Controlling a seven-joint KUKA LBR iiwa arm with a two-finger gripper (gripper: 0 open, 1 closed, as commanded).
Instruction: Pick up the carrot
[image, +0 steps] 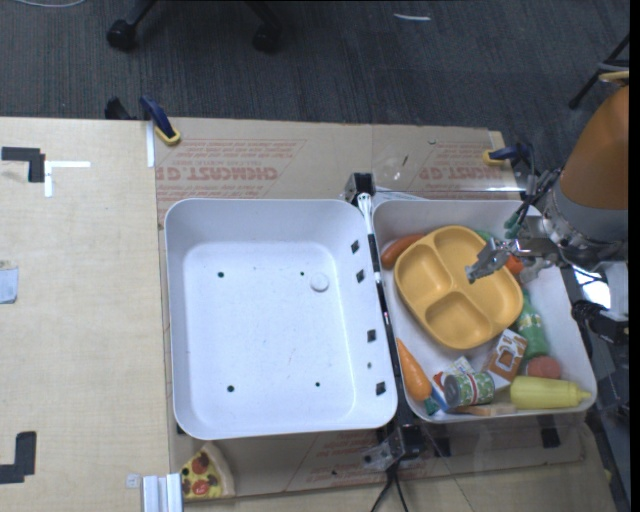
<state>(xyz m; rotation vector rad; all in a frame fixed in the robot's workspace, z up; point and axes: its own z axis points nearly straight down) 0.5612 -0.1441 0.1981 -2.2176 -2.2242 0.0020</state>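
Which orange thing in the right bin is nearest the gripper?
The small orange piece right beside the gripper, at the yellow plate's right rim. The carrot lies farther off, against the bin's left wall.

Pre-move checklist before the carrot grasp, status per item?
1. Carrot located: ok, it lies along the left wall of the right bin, beside the yellow plate.
2. Top of carrot uncovered: ok.
3. Room for the end effector around it: not ok, bin wall on one side, plate and can close by.
4. End effector over carrot: not ok, it sits above the plate's right rim.
5. End effector free of load: cannot tell.
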